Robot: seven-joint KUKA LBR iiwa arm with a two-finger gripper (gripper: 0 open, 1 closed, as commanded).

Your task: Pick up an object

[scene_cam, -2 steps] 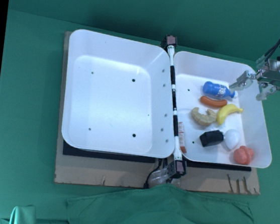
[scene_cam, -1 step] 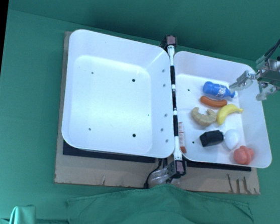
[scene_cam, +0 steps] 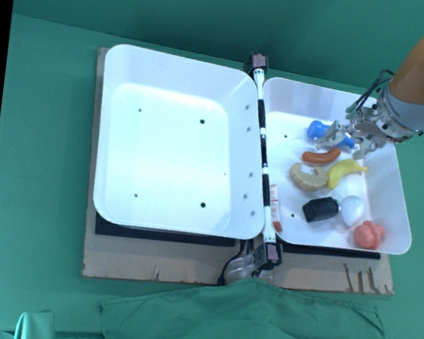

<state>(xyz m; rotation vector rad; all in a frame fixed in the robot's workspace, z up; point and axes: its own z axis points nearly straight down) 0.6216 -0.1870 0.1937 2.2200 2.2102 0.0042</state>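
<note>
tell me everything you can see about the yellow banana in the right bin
The banana is a small, smooth yellow toy, plastic by its look, curved and lying flat on the floor of the right bin. One end points toward the bin's right wall, the other down toward the tan ridged piece, which it meets or nearly meets. The red sausage lies just above it, and the gripper hangs above it.

From my remote station I could read no text, label, brand or number anywhere. A small white tag with red marks sat on the black divider bar [scene_cam: 263, 160] between the bins, its marks too small to read.
</note>
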